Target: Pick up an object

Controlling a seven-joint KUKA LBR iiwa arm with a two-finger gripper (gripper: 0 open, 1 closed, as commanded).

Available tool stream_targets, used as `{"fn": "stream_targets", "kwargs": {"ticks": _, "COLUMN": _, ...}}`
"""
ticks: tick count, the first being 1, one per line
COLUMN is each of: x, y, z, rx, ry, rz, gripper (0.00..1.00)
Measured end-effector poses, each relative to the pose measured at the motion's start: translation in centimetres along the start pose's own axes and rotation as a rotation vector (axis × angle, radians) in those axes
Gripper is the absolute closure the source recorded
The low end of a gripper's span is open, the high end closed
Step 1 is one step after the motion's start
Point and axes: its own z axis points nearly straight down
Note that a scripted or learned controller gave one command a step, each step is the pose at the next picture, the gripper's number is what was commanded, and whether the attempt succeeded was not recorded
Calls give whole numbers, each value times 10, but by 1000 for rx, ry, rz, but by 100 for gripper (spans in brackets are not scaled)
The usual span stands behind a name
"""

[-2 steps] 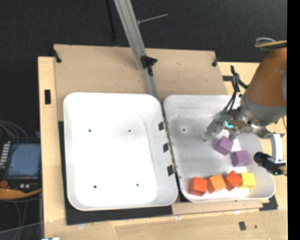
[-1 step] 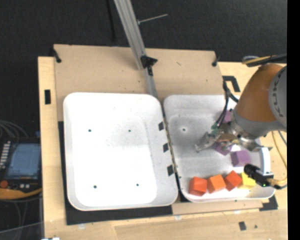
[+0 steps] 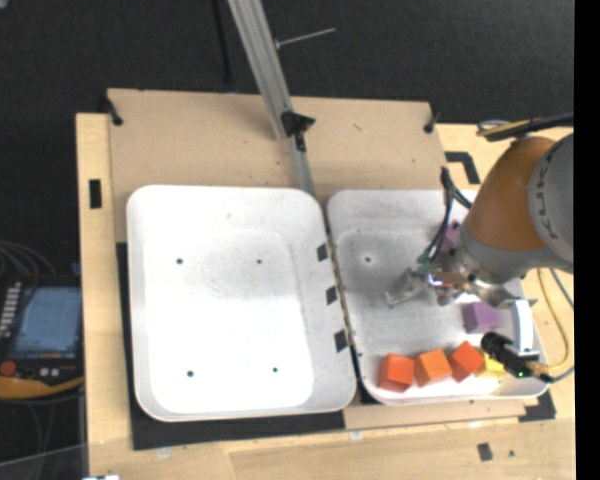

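Observation:
In the right bin (image 3: 380, 218), three orange blocks (image 3: 431, 366) lie in a row along the front wall. A purple block (image 3: 480, 316) rests by the right wall, with a small yellow piece (image 3: 492, 367) just in front of it. My gripper (image 3: 407, 290) hangs low over the middle of this bin, to the left of the purple block and above the orange row. The wrist with its orange band (image 3: 500, 208) hides part of the bin's right side. I see nothing held in the gripper.
The left bin (image 3: 225, 298) sits beside the right one, the two sharing a central divider (image 3: 335, 288). A slanted metal pole (image 3: 265, 63) rises behind the bins. A blue-screened device (image 3: 45, 323) stands off the bench at the far left.

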Motion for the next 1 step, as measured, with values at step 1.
{"fn": "stream_targets", "kwargs": {"ticks": 1, "x": -2, "y": 1, "z": -9, "rx": -3, "ry": -1, "rz": 9, "gripper": 100}}
